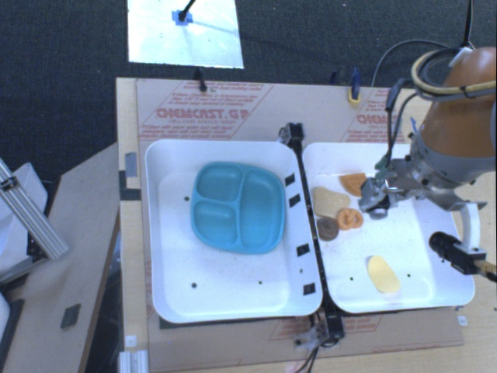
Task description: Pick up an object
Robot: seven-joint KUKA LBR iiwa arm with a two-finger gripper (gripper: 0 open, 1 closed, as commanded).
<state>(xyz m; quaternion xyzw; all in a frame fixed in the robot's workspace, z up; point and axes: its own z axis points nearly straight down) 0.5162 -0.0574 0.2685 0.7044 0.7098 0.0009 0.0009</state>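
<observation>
The right bin (435,286) holds several small food-like pieces. An orange wedge (353,183) lies near the back, with a beige slab (330,201) in front of it. An orange knotted piece (349,219) and a brown round piece (327,228) sit by the bin's left wall. A pale yellow oval (383,273) lies alone toward the front. My gripper (375,198) hangs low over the bin, just right of the orange knotted piece and the orange wedge. I see nothing held in it.
The left bin (171,286) holds a blue divided plate (237,207). A black divider with clips (307,224) runs between the bins. A black fitting (454,251) sticks into the right bin's right side. The arm's orange band (466,115) looms over the right bin's back corner.
</observation>
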